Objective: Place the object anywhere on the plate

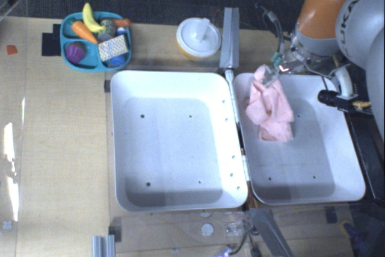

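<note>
Across the bench, your biggest landmarks are the two white bins: the left bin (174, 141) and the right bin (313, 153), set side by side with a narrow divider between them. Over the right bin's far edge you have the grey arm (355, 15) with its orange band, reaching in from the right.

Below the wrist, you'll find the pink cloth (269, 106) lying crumpled in the right bin's far left part, close to the divider. Its long axis runs roughly from the far side toward you, with the upper tip drawn up to the claw (278, 67). That tip appears to sit right at the claw, so you may have a pinch on it, but the fingers are too small and cluttered to read; treat the grip as something you cannot tell from here.

Past the bins, the yellow-rimmed white plate (198, 38) sits on the bench top, beyond the left bin's far right corner. From the claw, it lies to the left and slightly farther away, across the divider; that is the direction your next carry likely needs.

Farther left, a blue tray (96, 42) holds toy food, well apart from your path.
</note>
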